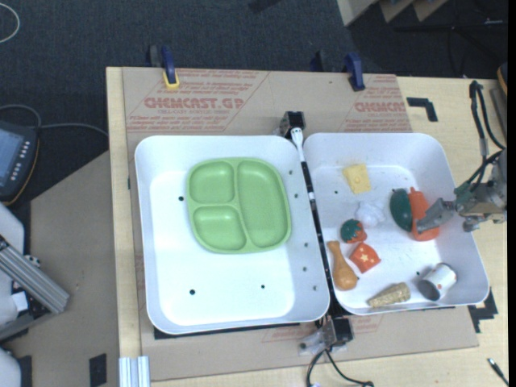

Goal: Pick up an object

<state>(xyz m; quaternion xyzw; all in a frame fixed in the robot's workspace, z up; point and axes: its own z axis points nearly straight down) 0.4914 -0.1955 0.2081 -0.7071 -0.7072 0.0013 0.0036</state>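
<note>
A green divided plate (239, 205) lies in the left bin (161, 297). The right bin (427, 147) holds a yellow block (357, 178), a small green-and-red toy (351, 231), an orange-red piece (365, 257), a tan drumstick shape (343, 266), a corn cob (389, 295) and a small white cup (436, 280). At its right side the gripper (435, 214) touches a green-and-orange toy (409, 210) (whether it grips the toy cannot be told).

Glossy white plastic bins (161, 216), matt green plastic tray (239, 205), brown paper-faced bench board (258, 103), dark carpet (97, 22)
</note>
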